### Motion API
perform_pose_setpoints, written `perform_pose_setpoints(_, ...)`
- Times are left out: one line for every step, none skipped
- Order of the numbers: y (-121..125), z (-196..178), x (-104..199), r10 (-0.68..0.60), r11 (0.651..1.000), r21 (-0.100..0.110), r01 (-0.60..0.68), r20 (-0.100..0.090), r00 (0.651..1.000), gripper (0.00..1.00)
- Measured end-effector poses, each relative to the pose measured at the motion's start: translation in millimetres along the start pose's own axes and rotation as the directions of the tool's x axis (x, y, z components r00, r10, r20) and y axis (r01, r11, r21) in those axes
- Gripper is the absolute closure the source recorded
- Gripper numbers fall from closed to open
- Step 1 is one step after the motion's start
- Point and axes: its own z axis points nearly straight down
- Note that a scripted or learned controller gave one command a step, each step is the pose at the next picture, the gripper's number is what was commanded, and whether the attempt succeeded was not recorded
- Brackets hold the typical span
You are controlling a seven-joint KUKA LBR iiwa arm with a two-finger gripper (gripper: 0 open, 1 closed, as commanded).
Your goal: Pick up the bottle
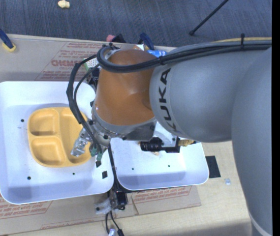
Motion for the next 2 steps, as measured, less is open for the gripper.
perform_pose_setpoints(-43.2, -58.6, -24.3, -0.359, 0.933, -0.001, 0.359, 0.005, 0.933, 1.00)
perform_pose_setpoints(-49.5, 47.2, -26.0, -0.608, 0.794, -0.001, 0.608, -0.002, 0.794, 1.00)
